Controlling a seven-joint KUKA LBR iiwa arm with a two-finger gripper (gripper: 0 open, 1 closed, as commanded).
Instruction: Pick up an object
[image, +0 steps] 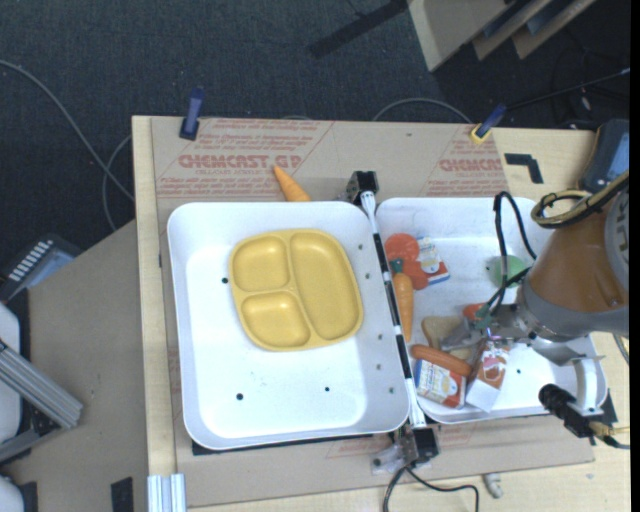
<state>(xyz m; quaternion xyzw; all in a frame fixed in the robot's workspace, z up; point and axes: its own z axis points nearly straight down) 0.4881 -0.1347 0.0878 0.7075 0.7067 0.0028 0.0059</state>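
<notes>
The right bin (455, 212) holds several small things: a red round piece (402, 247), a carrot (402, 296) lying along the left wall, a small printed carton (433, 268), a green piece (508, 268), a tan slab (438, 329), a red sausage (440, 359), a juice carton (437, 383) and a red-and-white packet (490, 371). My gripper (487, 322) is low in this bin, between the tan slab and the packet, under the orange-banded wrist (578, 270). The clutter and the wrist hide how it sits on the objects.
The left bin (200, 330) bears a yellow three-part plate (296, 288). A second carrot (291, 185) lies on the cardboard behind the bins. Blue clips (191, 113) hold the board's back corners. A black cable (505, 225) arcs over the right bin.
</notes>
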